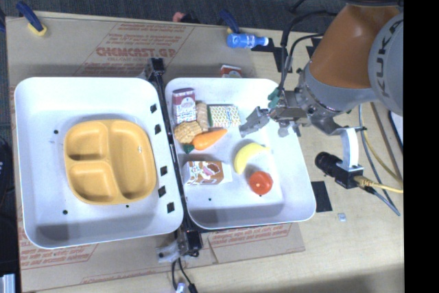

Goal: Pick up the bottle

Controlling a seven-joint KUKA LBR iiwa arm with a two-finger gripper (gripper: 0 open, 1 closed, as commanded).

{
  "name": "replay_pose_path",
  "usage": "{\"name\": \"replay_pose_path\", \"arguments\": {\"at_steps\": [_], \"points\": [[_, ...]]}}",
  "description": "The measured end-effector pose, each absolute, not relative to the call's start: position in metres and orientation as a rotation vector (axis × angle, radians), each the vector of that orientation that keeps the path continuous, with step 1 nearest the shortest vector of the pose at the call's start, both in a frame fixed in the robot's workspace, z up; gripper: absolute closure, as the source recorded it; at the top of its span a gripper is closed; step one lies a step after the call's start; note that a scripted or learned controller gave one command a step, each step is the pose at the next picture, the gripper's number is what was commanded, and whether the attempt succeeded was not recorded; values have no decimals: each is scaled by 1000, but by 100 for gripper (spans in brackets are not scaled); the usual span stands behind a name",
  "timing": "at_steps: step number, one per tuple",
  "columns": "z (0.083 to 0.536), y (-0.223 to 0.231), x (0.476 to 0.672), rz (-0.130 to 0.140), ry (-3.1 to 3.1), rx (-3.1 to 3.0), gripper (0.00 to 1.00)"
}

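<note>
Two fingers of the gripper (pixel 257 121) sat spread and holding nothing, bottle (pixel 245 41) well behind them outside the bin (pixel 295 178), so probably mid-approach.

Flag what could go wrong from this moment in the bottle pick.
The gripper sits over the right bin, while the blue bottle lies outside it on the bench, so it may close on the wrong item. The banana and carrot lie nearby and could get knocked.
</note>
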State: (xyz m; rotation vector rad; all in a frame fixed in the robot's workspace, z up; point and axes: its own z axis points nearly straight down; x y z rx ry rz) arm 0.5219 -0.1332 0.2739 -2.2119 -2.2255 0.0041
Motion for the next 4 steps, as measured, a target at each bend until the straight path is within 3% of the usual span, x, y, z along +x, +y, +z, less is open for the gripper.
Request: {"name": "replay_pose_path", "arguments": {"at_steps": [1,2,3,4], "points": [[284,-133,522,6,-2230,-2205,100],[230,-173,476,3,-2396,-2027,100],[217,-138,477,1,-2764,-1486,100],[258,-205,477,2,-2891,-1230,100]]}}
